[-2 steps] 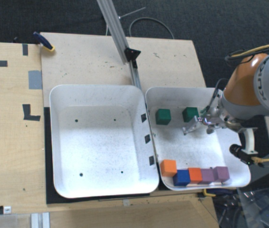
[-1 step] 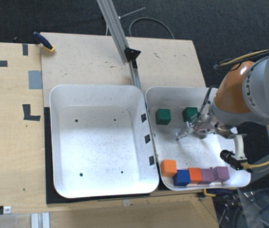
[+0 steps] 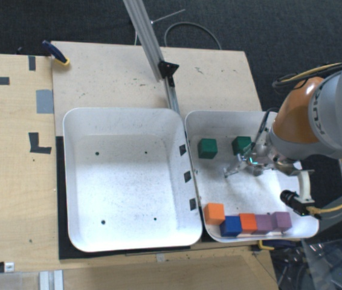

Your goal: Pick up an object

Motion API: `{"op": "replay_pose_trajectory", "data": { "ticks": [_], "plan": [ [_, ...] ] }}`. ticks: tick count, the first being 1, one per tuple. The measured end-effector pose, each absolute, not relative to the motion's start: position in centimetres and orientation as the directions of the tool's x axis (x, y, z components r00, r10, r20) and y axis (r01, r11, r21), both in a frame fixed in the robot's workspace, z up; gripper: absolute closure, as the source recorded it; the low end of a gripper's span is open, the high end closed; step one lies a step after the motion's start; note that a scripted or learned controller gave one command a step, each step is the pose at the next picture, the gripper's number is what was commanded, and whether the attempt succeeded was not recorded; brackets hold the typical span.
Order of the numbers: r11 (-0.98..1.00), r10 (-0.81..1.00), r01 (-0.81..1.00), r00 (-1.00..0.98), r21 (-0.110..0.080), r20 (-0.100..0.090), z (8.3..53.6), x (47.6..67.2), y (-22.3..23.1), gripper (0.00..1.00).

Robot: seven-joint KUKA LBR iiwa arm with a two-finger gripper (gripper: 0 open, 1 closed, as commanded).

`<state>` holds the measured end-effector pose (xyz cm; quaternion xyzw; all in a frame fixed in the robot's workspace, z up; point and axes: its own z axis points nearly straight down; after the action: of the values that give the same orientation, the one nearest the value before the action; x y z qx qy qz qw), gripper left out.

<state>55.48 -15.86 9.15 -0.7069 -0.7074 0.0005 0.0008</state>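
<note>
Two white bins: left bin (image 3: pixel 125 180) speckled with fine dark flecks and a few black dots, right bin (image 3: pixel 231 195) plain white. Two green cubes (image 3: pixel 207 148) (image 3: pixel 241 144). Orange cube (image 3: pixel 214 212), blue cube (image 3: pixel 231 225), second orange cube (image 3: pixel 248 222), two purple cubes (image 3: pixel 264 222) (image 3: pixel 281 220). Pale tan desk (image 3: pixel 98 71) with grey tape patches. Grey arm (image 3: pixel 334 110) with orange band.

Left bin (image 3: pixel 74 162): floor fully open, free passage. Right bin (image 3: pixel 219 116): two green cubes (image 3: pixel 207 148) (image 3: pixel 241 144) near the far wall, the gripper (image 3: pixel 243 165) just beside the right one. A row of blocks (image 3: pixel 249 222) lines the near wall, and the mid floor between is open.
</note>
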Motion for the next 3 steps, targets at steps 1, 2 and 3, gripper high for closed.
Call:
{"op": "replay_pose_trajectory", "data": {
  "ticks": [1, 2, 3],
  "plan": [
    [0.003, 1.000, 1.000, -0.003, -0.005, 0.003, 9.1, 51.6, -10.4, 0.00],
    [0.000, 1.000, 1.000, 0.000, -0.003, 0.001, 9.1, 51.7, -10.7, 0.00],
    [0.001, 1.000, 1.000, -0.001, 0.000, 0.002, 15.0, 48.8, -9.1, 0.00]
  ]
}}
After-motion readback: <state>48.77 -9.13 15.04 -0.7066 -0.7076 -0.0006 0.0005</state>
